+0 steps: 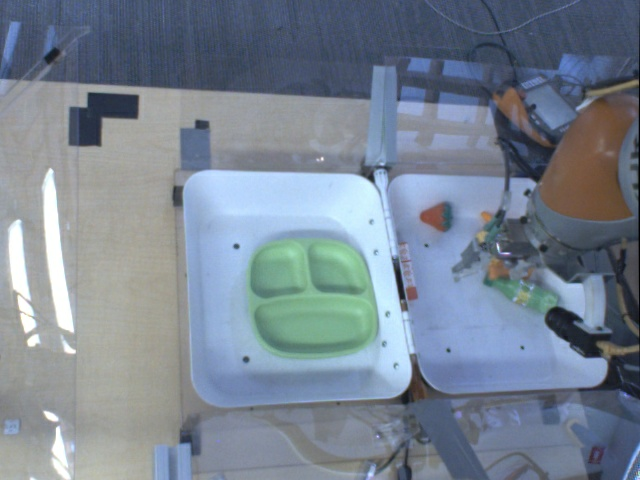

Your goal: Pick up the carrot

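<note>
In the right bin (480,363), a short orange-red piece with a green end (435,215) lies near the far left corner; it looks like the carrot. My gripper (481,259) hangs low over the bin's middle right, a short way right of and nearer than that piece, apart from it. Small orange and green bits (488,224) show at the gripper's far side, and another orange bit (497,268) under it. The gripper hides most of them, so I cannot tell what they are.
A green bottle (522,291) lies on its side just right of the gripper. The left bin (215,268) holds a green divided plate (312,298). A ridge (395,268) separates the two bins. The arm's orange band (590,158) looms over the right bin's far right corner.
</note>
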Motion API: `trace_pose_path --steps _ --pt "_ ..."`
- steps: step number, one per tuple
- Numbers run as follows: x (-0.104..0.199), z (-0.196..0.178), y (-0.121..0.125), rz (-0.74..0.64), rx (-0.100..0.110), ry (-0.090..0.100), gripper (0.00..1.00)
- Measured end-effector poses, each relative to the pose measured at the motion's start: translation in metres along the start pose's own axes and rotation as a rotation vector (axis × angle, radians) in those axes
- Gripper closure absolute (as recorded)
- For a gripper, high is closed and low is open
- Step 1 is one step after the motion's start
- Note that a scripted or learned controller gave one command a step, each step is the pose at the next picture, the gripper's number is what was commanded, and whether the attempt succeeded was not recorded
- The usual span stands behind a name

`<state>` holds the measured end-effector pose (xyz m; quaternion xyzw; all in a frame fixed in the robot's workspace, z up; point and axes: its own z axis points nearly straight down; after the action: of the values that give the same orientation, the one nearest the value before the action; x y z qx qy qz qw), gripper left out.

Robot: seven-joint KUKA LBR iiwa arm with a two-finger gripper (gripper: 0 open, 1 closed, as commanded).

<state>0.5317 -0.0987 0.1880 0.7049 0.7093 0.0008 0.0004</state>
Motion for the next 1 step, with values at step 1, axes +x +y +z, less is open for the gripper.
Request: trace_pose_path --steps 1 --pt "-0.0705 0.0334 0.0502 -0.154 -0.003 -0.002 0.00"
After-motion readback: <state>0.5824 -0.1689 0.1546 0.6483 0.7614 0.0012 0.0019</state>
